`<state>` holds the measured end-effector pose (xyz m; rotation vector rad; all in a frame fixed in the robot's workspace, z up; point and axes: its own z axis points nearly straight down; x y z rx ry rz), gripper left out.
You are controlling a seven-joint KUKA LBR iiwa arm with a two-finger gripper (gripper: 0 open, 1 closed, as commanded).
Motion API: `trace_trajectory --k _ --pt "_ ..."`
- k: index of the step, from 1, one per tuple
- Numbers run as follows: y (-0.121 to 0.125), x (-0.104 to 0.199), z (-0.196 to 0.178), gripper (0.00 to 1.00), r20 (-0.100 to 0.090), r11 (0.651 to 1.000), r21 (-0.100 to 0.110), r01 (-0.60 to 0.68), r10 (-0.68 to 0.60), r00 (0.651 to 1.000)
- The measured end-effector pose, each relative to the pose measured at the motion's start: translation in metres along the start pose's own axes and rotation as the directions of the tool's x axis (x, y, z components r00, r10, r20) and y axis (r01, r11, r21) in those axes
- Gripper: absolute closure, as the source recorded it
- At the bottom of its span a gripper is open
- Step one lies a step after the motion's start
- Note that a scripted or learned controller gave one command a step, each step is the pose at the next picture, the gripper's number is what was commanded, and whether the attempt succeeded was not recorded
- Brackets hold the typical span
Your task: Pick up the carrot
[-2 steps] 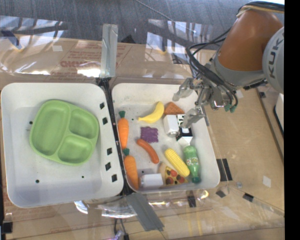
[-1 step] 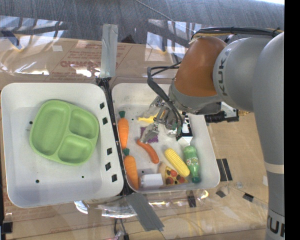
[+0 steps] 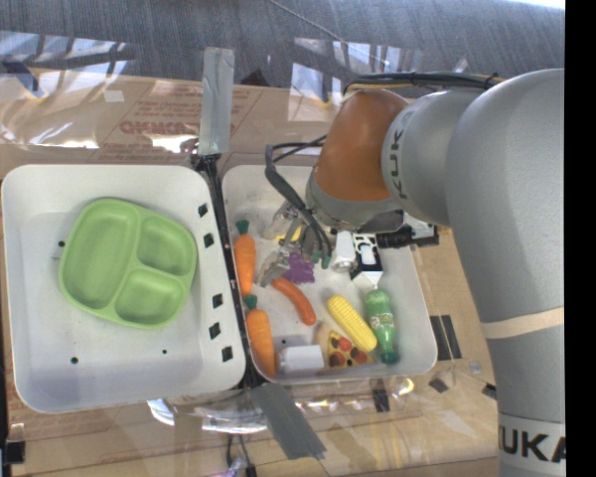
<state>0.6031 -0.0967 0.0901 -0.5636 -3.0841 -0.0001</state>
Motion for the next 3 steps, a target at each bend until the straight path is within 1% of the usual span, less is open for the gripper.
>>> trace_trajectory --k 1,2,3 --pt "0.002 -0.001 -0.012 1.0 0.003 1.0 0.0 0.01 -0.01 1.0" --pt "0.054 0.025 -0.104 1.0 0.013 0.958 0.0 0.288 -0.288 0.958" --pt "0.109 0.004 -0.116 1.0 0.011 0.876 0.002 0.483 -0.483 0.876"
